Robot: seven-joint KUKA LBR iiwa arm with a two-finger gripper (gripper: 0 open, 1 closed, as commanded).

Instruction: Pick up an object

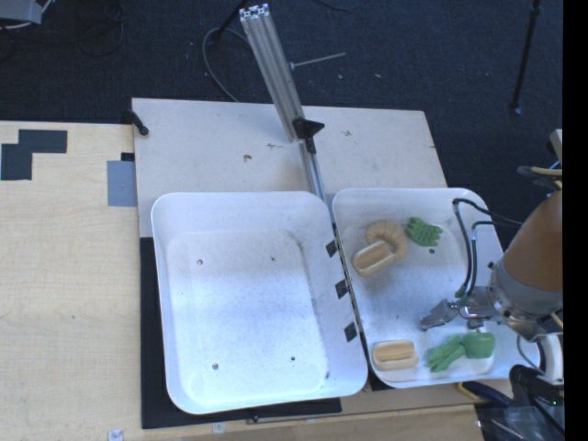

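My gripper (441, 316) hangs over the right bin (432, 200), low in its right half, with the orange-banded arm behind it at the view's right edge. It sits over bare bin floor with nothing seen in it. Just below it lies a green leafy toy (462, 348). A tan bun (394, 354) rests at the bin's front left corner. Further back are a tan ring-shaped pastry (386, 234), a bread roll (373, 258) leaning on it, and a small green broccoli piece (423, 231).
The left bin (184, 211) sits beside the right one, joined by black clips (340, 288) along the shared rim. A black cable (470, 246) loops over the right bin's right side. A metal bar (276, 62) slants in from the back.
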